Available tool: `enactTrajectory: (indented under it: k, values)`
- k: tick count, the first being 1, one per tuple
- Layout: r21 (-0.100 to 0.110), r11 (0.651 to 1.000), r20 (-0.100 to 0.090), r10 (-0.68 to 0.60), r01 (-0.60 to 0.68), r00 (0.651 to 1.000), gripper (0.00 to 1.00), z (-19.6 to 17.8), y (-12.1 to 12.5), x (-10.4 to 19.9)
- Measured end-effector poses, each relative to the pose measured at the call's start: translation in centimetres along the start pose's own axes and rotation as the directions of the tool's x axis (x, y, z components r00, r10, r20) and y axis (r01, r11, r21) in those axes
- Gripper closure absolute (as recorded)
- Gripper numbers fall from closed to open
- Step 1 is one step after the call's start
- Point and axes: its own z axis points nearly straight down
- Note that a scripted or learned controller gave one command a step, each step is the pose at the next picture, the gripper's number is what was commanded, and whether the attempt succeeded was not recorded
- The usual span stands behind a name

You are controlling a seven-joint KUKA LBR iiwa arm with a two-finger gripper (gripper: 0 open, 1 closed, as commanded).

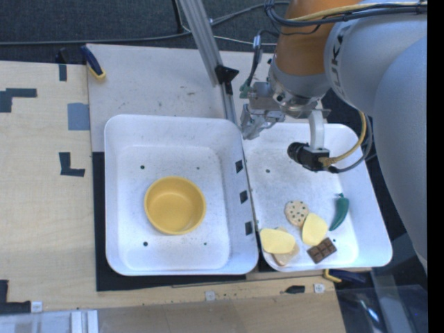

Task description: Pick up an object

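My gripper (254,125) hangs over the top left corner of the right bin (361,186), close to the ridge where it meets the left bin (118,179), and from this slant I cannot tell how my jaws stand, only that nothing shows between them. The things I could pick all lie well apart from me along the near end of the right bin: a speckled cookie (296,212), a yellow chip (314,229), a larger yellow piece (277,241), a brown chocolate block (321,250) and a green pepper (339,211). A yellow bowl (175,205) sits upright in the middle of the left bin.
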Motion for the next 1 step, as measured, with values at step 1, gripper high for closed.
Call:
enactTrajectory:
  k: [1]
  values:
    - [0.001,1.0,0.001,0.001,-0.001,1.0,1.0,1.31,-0.45,4.1]
